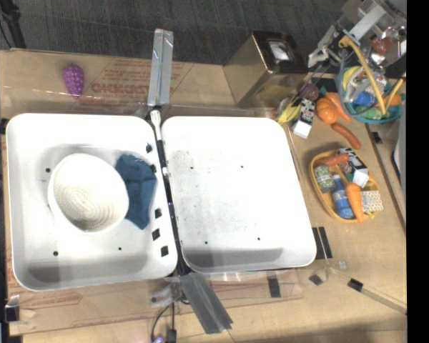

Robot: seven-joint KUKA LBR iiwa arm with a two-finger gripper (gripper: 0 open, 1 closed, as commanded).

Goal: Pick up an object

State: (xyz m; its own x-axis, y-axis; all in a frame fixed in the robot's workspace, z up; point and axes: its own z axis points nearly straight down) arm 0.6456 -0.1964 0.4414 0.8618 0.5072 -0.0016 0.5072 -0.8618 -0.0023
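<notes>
White woven dome (90, 191) and blue cloth (138, 189) lie touching in the left bin (28, 138), the 2 likely candidates, low and easy to reach from above. The right bin (232, 191) is bare. Arm parts (372, 16) sit at the top right, parked clear; whether the tool is clenched I cannot tell.

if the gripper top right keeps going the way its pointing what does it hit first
Hard to say: the gripper sits at the frame's top right, seemingly pointing down-left. Going on, it would probably first meet the blue bowl of toys below it, not the bins; depth is unclear.
</notes>
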